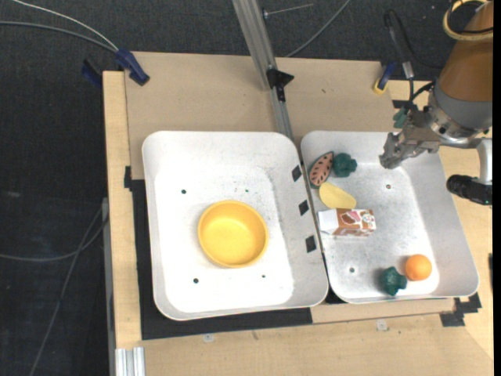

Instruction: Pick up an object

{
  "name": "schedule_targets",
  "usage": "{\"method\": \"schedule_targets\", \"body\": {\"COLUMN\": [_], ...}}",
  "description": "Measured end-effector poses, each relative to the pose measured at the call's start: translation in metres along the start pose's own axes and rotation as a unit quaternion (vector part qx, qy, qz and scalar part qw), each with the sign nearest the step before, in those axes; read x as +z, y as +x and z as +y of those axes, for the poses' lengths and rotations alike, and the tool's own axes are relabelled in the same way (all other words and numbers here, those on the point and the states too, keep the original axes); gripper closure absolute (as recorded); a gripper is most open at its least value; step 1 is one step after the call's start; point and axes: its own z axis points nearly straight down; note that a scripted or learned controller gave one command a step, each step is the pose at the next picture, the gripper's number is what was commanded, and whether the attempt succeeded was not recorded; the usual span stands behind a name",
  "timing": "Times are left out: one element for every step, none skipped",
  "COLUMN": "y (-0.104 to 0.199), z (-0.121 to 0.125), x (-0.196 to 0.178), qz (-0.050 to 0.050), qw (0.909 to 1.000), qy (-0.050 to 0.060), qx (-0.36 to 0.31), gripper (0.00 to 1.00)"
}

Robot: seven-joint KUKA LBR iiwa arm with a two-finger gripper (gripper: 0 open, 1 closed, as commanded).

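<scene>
Gripper (390, 160) hovered above right bin (462, 245) — jaws' state could not be told. Best approach: descend vertically over isolated orange ball (419, 267), avoiding green toy (391, 280).

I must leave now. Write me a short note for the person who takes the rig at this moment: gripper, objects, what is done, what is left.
Gripper: above the top of the right bin, nothing seen between its fingers; open or shut is not clear.
Right bin: spotted piece and green piece at top left, yellow piece and small carton below them, orange ball and second green piece at the bottom.
Left bin: yellow bowl.
Done: nothing picked.
Left: pick one object.
</scene>
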Motion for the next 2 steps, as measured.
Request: {"method": "schedule_targets", "body": {"y": [0.001,0.051], "z": [0.002,-0.003], "x": [-0.029,-0.019], "qz": [0.000,0.003], "qw": [1.0000,0.9999], "qy": [0.002,0.010], "qx": [0.000,-0.001], "gripper": [1.00,1.00]}}
